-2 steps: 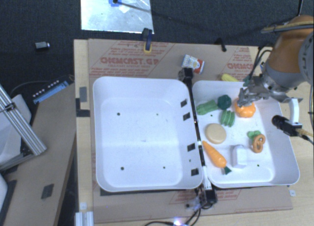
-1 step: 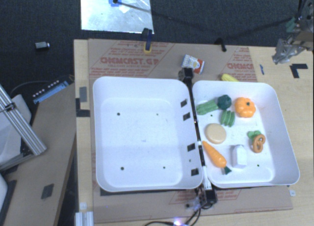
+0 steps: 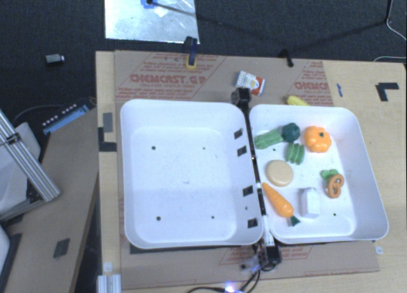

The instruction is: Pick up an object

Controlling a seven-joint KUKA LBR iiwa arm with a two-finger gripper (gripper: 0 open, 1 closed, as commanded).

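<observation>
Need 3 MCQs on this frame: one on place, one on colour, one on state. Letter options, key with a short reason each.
1. Where do the toy foods lie?
A. left bin
B. right bin
C. on the floor

2. What colour is the pumpkin?
A. orange
B. blue
C. white

3. How does the carrot lie?
A. standing upright
B. hanging over the bin rim
C. flat on the bin floor, beside the divider

Key: 1 B, the foods sit grouped in the right-hand bin. 2 A, it is orange with a green stem. 3 C, it lies flat, slanted, leafy end toward the near rim.
</observation>
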